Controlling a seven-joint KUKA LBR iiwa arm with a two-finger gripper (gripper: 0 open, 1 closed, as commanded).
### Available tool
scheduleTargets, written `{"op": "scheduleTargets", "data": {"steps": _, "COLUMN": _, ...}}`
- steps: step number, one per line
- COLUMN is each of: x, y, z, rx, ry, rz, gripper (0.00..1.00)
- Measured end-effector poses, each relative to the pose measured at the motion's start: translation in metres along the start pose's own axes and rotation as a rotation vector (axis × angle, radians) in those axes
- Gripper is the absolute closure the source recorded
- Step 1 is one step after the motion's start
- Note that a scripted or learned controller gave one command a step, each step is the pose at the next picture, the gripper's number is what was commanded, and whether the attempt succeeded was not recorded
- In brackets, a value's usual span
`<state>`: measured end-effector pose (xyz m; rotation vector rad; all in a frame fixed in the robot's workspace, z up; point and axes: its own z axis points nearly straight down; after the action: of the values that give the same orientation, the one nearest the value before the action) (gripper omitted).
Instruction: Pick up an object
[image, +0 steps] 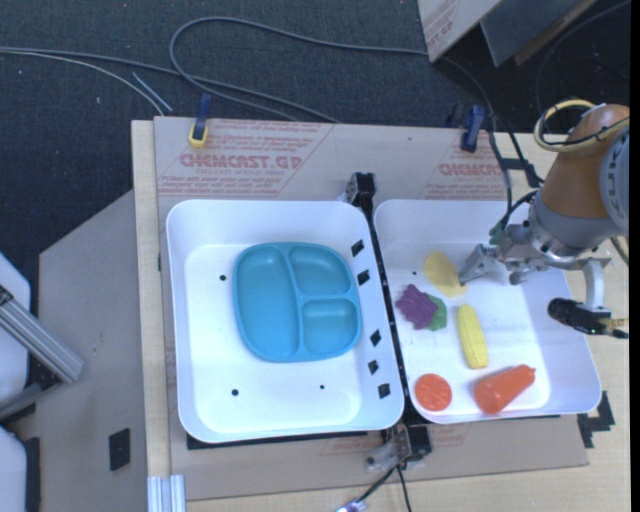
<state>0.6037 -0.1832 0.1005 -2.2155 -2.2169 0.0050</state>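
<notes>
The right bin (560, 395) holds several toy foods: a yellow lump (440, 272), purple grapes (421, 307), a yellow corn cob (472, 336), an orange round slice (433, 392) and an orange-red carrot (504, 388). My gripper (478, 264) hangs low over the upper part of this bin, just right of the yellow lump and close to touching it. The grey wrist (545, 245) and orange band (580, 170) hide much of the tool behind it. Nothing is visibly held.
The left bin (200, 390) carries a blue divided plate (297, 300). A black divider with clips (372, 300) runs between the bins. A black part (585, 316) juts over the right bin's right rim. Cables trail at the top right.
</notes>
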Motion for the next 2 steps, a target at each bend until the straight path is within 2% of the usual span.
{"op": "scheduleTargets", "data": {"steps": 1, "x": -0.001, "y": 0.002, "z": -0.016, "rx": -0.009, "ry": -0.002, "rz": 0.0, "gripper": 1.0}}
{"op": "scheduleTargets", "data": {"steps": 2, "x": 0.001, "y": 0.002, "z": -0.081, "rx": -0.015, "ry": -0.005, "rz": 0.0, "gripper": 1.0}}
